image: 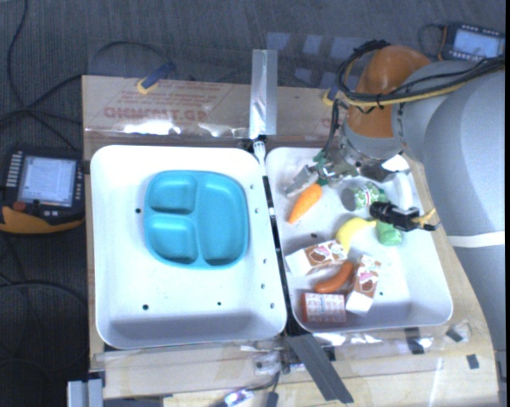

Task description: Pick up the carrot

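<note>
The carrot point(304, 203) is orange and lies tilted in the upper left part of the right bin point(433, 299), its thick end pointing up and right. My gripper point(323, 173) hangs just above and right of that thick end, close to the bin's back wall. The grey arm with its orange band comes down to it from the upper right. From this angle I cannot tell whether the gripper touches the carrot.
The right bin also holds a yellow lemon point(354, 230), a green piece point(390, 235), a small can point(364, 197), a sausage point(335, 276) and small cartons point(325, 254). A blue divided plate point(195, 217) sits in the left bin point(119, 312). The bins' shared wall runs just left of the carrot.
</note>
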